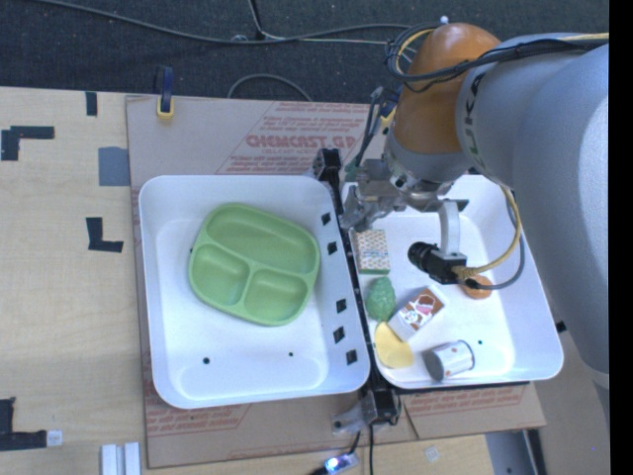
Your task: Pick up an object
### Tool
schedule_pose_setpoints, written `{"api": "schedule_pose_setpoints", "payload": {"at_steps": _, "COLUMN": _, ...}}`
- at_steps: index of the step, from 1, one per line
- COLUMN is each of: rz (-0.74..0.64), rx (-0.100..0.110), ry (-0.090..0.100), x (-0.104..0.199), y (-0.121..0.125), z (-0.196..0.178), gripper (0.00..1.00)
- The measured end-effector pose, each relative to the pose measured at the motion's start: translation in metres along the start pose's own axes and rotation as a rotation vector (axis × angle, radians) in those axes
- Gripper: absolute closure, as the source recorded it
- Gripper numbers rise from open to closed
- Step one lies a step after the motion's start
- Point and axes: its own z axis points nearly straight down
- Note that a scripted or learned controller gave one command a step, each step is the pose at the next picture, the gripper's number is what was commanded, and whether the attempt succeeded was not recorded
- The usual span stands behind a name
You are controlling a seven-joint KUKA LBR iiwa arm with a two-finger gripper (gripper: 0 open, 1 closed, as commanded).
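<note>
While the claw (371, 206) hovers at the right bin's (514, 364) far-left corner, over a speckled card (373, 249), approach is underway. Finger state: cannot tell. Next: descend squarely, close.

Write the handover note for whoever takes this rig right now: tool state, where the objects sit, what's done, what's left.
Tool: low over the top-left corner of the right bin, near the divider; finger state cannot be made out, nothing seen held.
Right bin objects: patterned card, green lump, small printed box, yellow piece, grey cylinder, orange piece.
Left bin: green divided tray.
Done: arm positioned over the bin.
Left: grasp and lift one object; the card lies nearest.
</note>
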Motion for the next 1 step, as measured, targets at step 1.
{"api": "schedule_pose_setpoints", "payload": {"at_steps": 1, "rz": 0.000, "rx": -0.001, "ry": 0.001, "x": 0.0566, "y": 0.0096, "z": -0.0125, "gripper": 1.00}}
